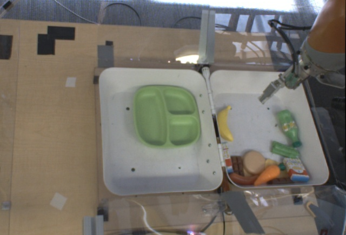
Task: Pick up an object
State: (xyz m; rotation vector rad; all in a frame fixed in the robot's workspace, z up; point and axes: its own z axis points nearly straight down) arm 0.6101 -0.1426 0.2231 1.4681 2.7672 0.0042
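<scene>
Camera view, fixed above and looking down at a slant: a light wooden tabletop (pixel 48 136) is seen carrying two shallow white bins set side by side, their inner walls touching along a central seam. The left bin (pixel 116 169) is occupied by a green divided plate (pixel 165 115), which lies flat near the bin's middle, with one long compartment on its left and two smaller ones on its right.

The right bin (pixel 246 104) holds the small objects. A yellow banana (pixel 225 123) is found against the bin's left wall, curved and lying lengthwise along it. A green bottle (pixel 288 128) is laid near the right wall, and just below it a small green packet (pixel 285 149) is seen tilted. Along the near edge a cluster is gathered closely: a brown round bun (pixel 254 162), an orange carrot (pixel 267 175) lying slantwise in front of it, a red sausage (pixel 243 179) along the bin's near wall, a dark chocolate bar (pixel 237 164) beside the bun, and a small red-and-white carton (pixel 295 168) to the right.

The arm (pixel 327 34) is seen entering from the right, its orange band at the upper right corner. The jaws (pixel 268 92) are held over the upper part of the right bin, pointing down and to the left, well apart from every object. Whether the jaws are open or closed cannot be told, since they appear as one narrow grey tip. Nothing is seen between them.
</scene>
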